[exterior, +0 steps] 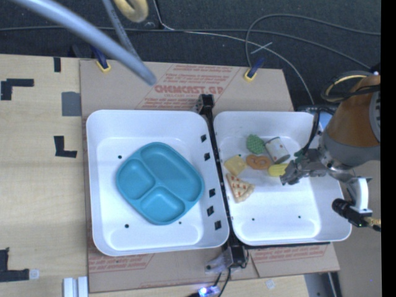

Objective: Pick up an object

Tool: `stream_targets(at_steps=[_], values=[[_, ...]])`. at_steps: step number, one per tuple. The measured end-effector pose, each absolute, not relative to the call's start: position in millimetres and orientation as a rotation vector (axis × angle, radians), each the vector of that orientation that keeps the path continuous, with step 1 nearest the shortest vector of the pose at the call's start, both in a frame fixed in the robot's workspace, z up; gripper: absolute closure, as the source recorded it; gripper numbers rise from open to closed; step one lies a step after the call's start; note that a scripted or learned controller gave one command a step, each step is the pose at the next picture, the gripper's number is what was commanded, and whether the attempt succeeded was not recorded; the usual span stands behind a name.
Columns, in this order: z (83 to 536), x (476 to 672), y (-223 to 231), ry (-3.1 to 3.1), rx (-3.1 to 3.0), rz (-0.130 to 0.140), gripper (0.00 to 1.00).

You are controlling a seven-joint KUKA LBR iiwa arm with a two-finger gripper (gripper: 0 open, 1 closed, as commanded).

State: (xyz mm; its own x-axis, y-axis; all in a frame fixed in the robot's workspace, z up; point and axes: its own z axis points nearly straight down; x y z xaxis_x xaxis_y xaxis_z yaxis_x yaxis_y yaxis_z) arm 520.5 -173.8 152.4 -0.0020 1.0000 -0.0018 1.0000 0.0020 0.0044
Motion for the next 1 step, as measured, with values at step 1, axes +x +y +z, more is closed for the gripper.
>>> stream_targets(at_steps=[1], values=[[202.0,521.7,-163.7,2.222,2.216,0.003,1.0]])
